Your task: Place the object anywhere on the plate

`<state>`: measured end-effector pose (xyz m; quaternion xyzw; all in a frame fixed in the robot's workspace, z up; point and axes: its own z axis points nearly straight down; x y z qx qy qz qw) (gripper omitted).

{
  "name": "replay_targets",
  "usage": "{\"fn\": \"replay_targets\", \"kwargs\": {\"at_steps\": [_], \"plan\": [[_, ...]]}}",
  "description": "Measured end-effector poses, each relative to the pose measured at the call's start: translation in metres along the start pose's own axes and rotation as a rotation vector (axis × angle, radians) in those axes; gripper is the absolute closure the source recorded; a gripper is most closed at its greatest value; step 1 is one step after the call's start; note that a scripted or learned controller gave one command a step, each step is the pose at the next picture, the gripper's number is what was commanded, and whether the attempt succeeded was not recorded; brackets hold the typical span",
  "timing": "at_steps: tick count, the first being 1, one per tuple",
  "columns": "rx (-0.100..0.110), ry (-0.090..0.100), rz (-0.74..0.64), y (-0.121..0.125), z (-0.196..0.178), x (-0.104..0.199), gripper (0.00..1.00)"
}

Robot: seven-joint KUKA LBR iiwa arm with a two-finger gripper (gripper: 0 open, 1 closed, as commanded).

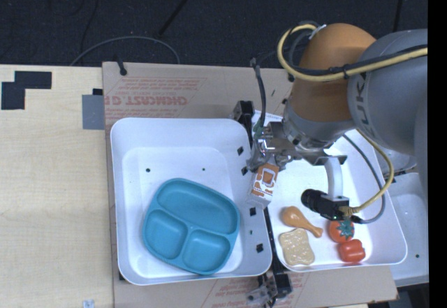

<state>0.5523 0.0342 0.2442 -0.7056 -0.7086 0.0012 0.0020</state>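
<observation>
Your gripper [267, 160] hangs over the seam where the two bins meet. Its fingers are drawn in close on the top end of a small orange-and-white carton [263, 183]. The carton hangs down from them at a slight tilt, and its lower end sits over the right rim of the left bin [140, 133].

The blue plate [188, 226] lies flat in the left bin, pushed toward the near side and turned a little askew. Its right edge is close to that bin's right wall and its near edge is close to the near wall. The carton is just beside the plate's upper right corner and does not touch it. The plate has one long well across its far side and two smaller wells along its near side, and all three show bare blue. You have open white floor along the far side and the left side of that bin, between the plate and the walls.

The right bin [394, 247] is more crowded. A tan drumstick [301, 219] lies near its left wall, with a pale cracker [296, 247] just beside it toward the near edge. A tomato [341, 230] and a red pepper [351, 251] sit close together to their right. All four are well below the gripper and apart from the carton. The arm's body covers the far part of this bin, so you cannot read the floor there.

Both bins rest on a sheet of cardboard [174, 93], with plain wooden bench [49, 181] out to the left.
</observation>
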Motion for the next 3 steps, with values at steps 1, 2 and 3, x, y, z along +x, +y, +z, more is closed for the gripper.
{"fn": "replay_targets", "kwargs": {"at_steps": [1, 2, 3], "plan": [[0.002, 0.0, -0.001, 0.0, 0.015, 0.054, 1.0], [0.001, 0.0, -0.001, -0.007, 0.015, 0.098, 1.0], [0.001, -0.002, 0.002, -0.006, 0.014, 0.096, 0.0]]}}
